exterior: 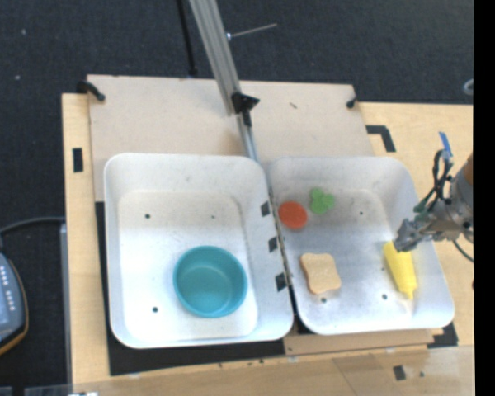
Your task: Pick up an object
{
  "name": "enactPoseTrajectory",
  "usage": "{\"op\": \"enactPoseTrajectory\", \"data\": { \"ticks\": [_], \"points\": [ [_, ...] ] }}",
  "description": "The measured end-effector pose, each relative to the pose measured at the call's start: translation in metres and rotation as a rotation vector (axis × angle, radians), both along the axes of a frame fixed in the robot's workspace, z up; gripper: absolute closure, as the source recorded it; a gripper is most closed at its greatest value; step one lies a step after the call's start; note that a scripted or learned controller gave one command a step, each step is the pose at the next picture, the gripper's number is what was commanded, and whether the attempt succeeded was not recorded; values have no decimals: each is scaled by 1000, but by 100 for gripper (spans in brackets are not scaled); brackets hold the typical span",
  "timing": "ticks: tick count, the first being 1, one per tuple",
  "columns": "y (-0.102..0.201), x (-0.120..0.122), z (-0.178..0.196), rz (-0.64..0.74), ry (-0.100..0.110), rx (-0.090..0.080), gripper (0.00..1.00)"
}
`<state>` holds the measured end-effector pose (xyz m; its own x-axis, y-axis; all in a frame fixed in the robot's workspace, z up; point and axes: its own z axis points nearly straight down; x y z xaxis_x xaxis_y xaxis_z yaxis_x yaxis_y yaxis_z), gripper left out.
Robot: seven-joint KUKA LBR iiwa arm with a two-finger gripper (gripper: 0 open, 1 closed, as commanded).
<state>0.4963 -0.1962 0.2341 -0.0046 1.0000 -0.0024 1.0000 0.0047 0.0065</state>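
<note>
Hovering at the right bin's (355, 172) right edge, the gripper (407, 236) touches the yellow corn's (401, 271) upper end; jaw state unreadable. Closing near that tip risks the corn slipping free.

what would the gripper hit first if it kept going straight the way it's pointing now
Most likely the yellow corn-shaped toy. The gripper points down and leftward into the right bin, its tip right at the toy's upper end. Depth is hard to judge from above, so it could be just touching or hanging above it.
</note>
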Motion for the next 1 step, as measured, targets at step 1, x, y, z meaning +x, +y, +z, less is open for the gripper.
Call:
{"op": "enactPoseTrajectory", "data": {
  "ticks": [1],
  "points": [
    [50,34,-6,3,3,3,100]
  ]
}}
